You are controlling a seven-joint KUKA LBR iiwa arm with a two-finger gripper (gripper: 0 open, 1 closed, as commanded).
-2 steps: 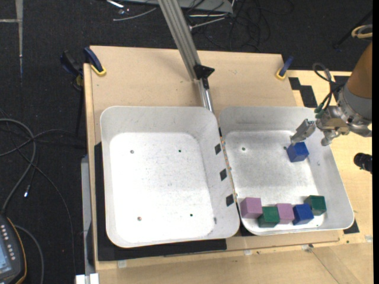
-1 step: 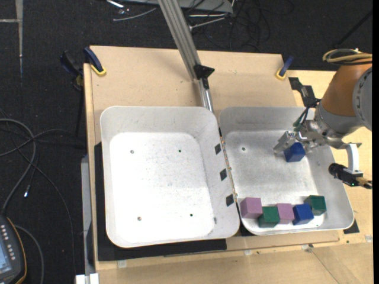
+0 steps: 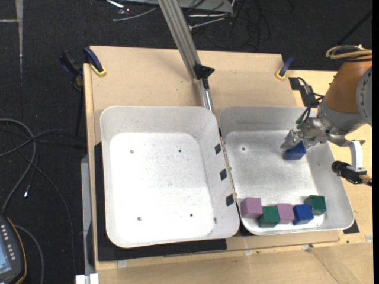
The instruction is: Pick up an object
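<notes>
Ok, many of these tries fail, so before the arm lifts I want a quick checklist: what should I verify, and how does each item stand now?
1. End effector over the right bin: ok.
2. Blue block directly at the end effector: ok, it sits just below it.
3. Block actually between the fingers: cannot tell, the wrist hides them.
4. Target apart from other blocks: ok; the purple block, green block, pink block, second blue block and dark green block line the near edge.
5. Bin wall away from the target: ok, it is well inside.
</notes>
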